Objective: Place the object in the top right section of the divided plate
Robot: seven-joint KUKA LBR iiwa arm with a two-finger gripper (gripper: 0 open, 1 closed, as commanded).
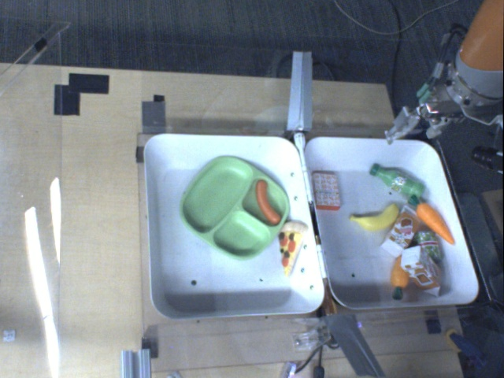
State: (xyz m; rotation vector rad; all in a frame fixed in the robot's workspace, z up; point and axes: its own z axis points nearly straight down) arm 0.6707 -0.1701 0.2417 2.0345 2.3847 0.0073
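on the worktop (94, 211) the green divided plate (224, 203) lies in the left white bin (169, 290). a hot dog (267, 201) lies in the right section of the plate, and a pizza slice (290, 245) lies in the bin just beside the plate edge. the right bin (346, 278) holds a red card (326, 190), a banana (376, 217), a green bottle (398, 181), a carrot (434, 220) and small cartons (413, 258). the hand (408, 122) hangs above the far rim of the right bin; whether it is spread or pressed together i cannot tell.
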